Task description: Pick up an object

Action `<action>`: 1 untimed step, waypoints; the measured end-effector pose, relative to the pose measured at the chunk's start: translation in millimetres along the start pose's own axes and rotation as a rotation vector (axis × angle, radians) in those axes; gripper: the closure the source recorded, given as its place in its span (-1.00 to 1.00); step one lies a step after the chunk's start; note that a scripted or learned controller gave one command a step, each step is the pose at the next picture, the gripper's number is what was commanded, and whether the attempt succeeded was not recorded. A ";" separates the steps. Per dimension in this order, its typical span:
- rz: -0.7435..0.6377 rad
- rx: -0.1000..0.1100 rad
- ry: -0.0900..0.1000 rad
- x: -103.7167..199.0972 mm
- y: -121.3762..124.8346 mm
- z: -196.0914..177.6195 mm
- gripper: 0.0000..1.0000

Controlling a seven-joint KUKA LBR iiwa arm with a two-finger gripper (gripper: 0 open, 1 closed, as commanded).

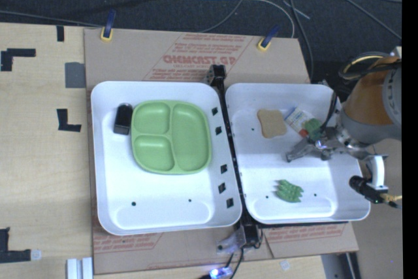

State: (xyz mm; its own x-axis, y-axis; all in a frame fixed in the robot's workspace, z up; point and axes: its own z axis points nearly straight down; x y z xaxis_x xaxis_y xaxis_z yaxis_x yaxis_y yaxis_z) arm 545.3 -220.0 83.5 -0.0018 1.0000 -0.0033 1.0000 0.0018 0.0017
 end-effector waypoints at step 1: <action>0.000 -0.004 -0.002 -0.6 1.3 -13.3 1.00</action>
State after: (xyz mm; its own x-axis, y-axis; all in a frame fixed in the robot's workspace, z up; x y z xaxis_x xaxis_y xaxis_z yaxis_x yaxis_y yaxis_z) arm 546.6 -220.6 96.8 -0.0017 1.0000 -0.0050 1.0000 0.0018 0.0054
